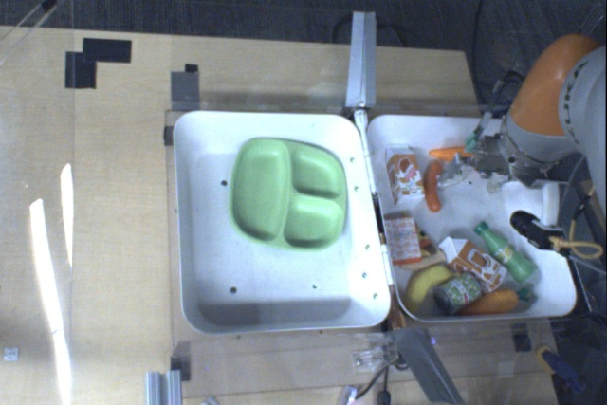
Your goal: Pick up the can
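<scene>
The can is dark with a green label. It lies on its side at the front of the right bin, between a banana and an orange carrot. My gripper hangs over the back of the same bin, well away from the can and up-screen from it. It is close to a small orange piece and a red sausage. Nothing is visibly held.
The right bin also holds a green bottle, an orange-and-white packet, and two snack packets. A green divided plate lies in the left bin. A metal divider post stands between the bins.
</scene>
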Robot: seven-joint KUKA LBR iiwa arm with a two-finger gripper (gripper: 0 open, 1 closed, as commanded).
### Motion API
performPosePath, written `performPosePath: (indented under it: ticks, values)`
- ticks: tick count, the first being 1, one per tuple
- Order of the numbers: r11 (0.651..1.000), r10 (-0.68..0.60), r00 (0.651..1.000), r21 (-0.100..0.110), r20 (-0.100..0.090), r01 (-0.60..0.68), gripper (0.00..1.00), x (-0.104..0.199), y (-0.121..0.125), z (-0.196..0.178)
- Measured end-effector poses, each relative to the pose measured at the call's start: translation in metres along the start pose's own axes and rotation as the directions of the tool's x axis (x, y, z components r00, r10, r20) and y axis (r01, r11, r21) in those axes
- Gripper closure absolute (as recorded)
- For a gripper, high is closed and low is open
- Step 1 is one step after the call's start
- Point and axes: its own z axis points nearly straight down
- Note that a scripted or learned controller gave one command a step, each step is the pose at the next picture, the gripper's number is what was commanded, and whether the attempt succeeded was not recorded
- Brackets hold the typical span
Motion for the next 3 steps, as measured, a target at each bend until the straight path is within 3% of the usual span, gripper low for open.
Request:
performPosePath:
  ticks: [1, 2, 3]
  values:
    - [1.000, 0.020, 1.000, 0.000, 0.001, -0.020, 0.00, -0.021, -0.043, -0.001]
    - [0.986, -0.165, 0.986, 0.000, 0.000, 0.165, 0.00, 0.027, 0.012, -0.029]
    - [0.992, -0.123, 0.992, -0.001, -0.001, 0.123, 0.00, -0.035, -0.061, -0.002]
